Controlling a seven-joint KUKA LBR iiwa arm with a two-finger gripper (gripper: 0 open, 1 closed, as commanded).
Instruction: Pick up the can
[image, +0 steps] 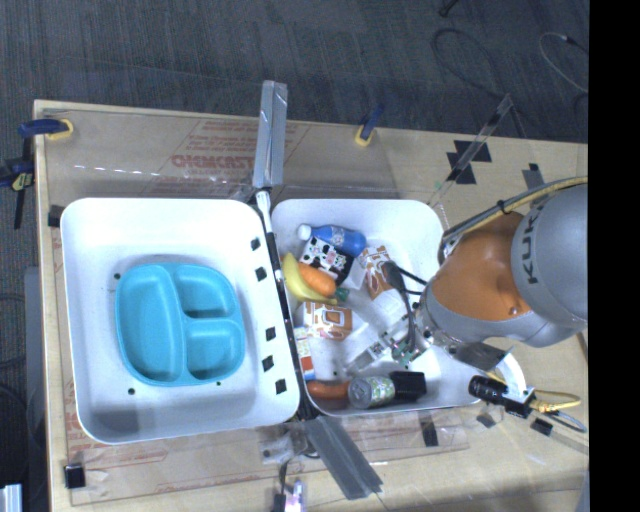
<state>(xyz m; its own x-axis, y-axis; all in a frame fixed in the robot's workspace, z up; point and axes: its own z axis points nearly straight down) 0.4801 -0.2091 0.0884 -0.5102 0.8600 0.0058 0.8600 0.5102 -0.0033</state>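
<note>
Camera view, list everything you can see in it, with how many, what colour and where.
Bins: two, white, side by side on the bench.
Tray: one, light blue, three compartments, in the left bin.
Can: one, greenish-silver, lying on its side at the right bin's front edge.
Banana: one, yellow, right bin near the divider.
Carrot: one, orange, against the banana.
Bottle: one, blue and white, at the back of the right bin.
Packets: a few, orange and white, mid right bin.
Clamps: two, blue and yellow, bench's back edge.
Arm: one, grey with orange band, over the right bin.
</note>
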